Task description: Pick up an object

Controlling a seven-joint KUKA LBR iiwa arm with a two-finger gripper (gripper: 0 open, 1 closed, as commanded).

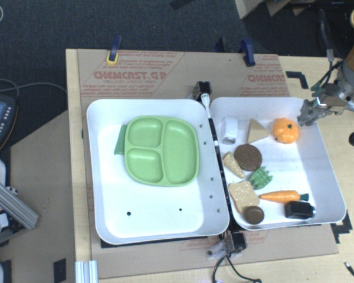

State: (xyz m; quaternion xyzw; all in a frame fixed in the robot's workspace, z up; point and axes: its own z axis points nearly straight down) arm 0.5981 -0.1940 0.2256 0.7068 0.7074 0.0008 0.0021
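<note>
The right bin (333,175) holds several toy foods: an orange fruit (285,130), a white cup (229,129), a tan wedge (256,131), a brown disc (248,157), a green leafy piece (260,177), a carrot (278,197), a slice of bread (243,194), a brown round piece (253,215) and a black block (299,210). My gripper (310,113) hangs at the bin's far right rim, just right of the orange fruit and above it. Nothing shows between its fingers.
The left bin (106,175) holds a green divided plate (162,150). Both bins rest on a cardboard sheet (165,72) clamped at the back by a yellow clip (112,55) and a blue clip (247,52). A black bracket (203,89) sits between the bins.
</note>
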